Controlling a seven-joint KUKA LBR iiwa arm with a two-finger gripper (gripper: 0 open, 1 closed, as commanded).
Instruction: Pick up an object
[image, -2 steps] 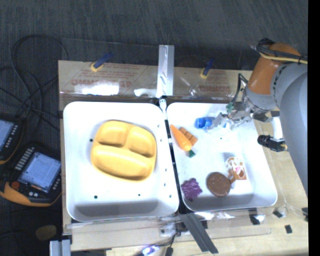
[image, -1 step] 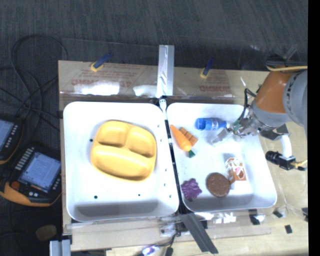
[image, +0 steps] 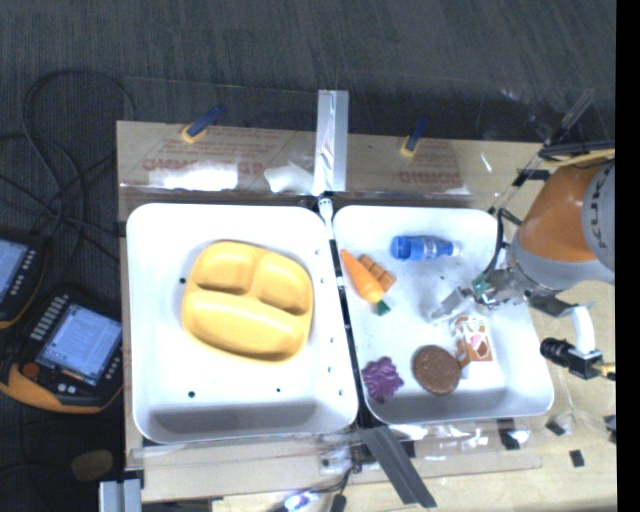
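A: Start at the gripper (image: 462, 300). What are the fingers doing?

B: They are low in the right bin (image: 520, 400), pointing toward the bin's middle. I cannot tell whether they are spread or closed; the tips blur against the white floor. Nothing shows between them.

A: So nothing is picked up yet?

B: Not by my reading. This looks like the reach-and-descend step, with the grasp itself not yet made.

A: What is closest to the tips?

B: The small printed packet (image: 473, 338), just below and slightly to the arm side of them, near but I cannot say touching. Just beyond it sits the brown round disc (image: 437, 369). The blue bottle (image: 422, 247) lies on its side above the tips, a bit farther off.

A: And farther out?

B: Ahead of the tips, toward the divider, is the orange carrot toy (image: 365, 276). The purple piece (image: 381, 378) lies in the near corner by the divider, well apart from them. Past the divider, the left bin (image: 150, 300) has a big yellow bread-shaped object (image: 248, 299), the farthest of all.

A: Which one is the target?

B: The task names any object. Judging by position, the packet is the likeliest candidate.

A: What does the next move call for?

B: Centring the tips over one item, then closing around it. The packet looks flat and thin, so it may slip out; the bottle could roll away.
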